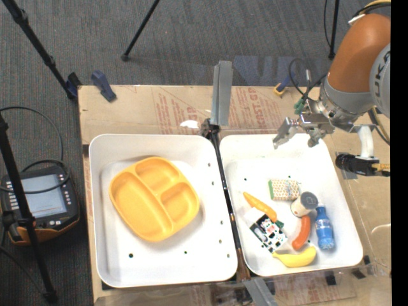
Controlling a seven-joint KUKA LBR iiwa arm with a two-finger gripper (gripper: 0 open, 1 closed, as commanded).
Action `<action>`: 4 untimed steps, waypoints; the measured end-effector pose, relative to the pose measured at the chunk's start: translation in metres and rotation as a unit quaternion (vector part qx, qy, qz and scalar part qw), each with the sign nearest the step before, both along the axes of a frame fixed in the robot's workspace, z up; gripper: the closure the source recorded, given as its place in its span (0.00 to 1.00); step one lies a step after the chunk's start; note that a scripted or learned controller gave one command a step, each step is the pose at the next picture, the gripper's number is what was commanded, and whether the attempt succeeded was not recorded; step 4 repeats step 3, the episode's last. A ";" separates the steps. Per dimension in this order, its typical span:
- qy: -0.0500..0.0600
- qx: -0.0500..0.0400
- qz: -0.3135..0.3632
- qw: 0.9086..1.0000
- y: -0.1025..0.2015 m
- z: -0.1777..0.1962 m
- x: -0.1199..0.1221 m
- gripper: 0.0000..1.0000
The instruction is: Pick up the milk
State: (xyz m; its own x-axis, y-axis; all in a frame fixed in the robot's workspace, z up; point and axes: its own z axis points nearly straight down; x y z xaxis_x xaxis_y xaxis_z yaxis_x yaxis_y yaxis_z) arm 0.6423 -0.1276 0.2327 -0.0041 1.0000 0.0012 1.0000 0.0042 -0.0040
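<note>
Grey two-finger gripper (298,134) hovers with jaws wide, holding nothing — well apart from the black-and-white cow-patterned milk carton (269,229).

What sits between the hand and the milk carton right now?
Nothing visible blocks it. The hand hangs over the right bin's far edge; the black-and-white cow-patterned milk carton lies near the front, with an orange carrot touching its far side.

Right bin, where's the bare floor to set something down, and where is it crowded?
In the right bin, the floor is bare along the far strip under the hand, from the far wall to the cracker box. The near half is crowded: carrot, milk, banana, bottle, sausage.
</note>
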 end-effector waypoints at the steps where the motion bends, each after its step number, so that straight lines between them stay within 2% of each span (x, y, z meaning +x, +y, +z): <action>1: 0.002 0.001 0.059 0.998 0.013 -0.089 -0.165 0.00; 2: 0.001 0.001 0.134 0.991 0.028 -0.148 -0.167 0.00; 3: 0.002 0.002 0.131 0.991 0.026 -0.140 -0.167 1.00; 4: 0.002 0.002 0.131 0.991 0.026 -0.140 -0.167 1.00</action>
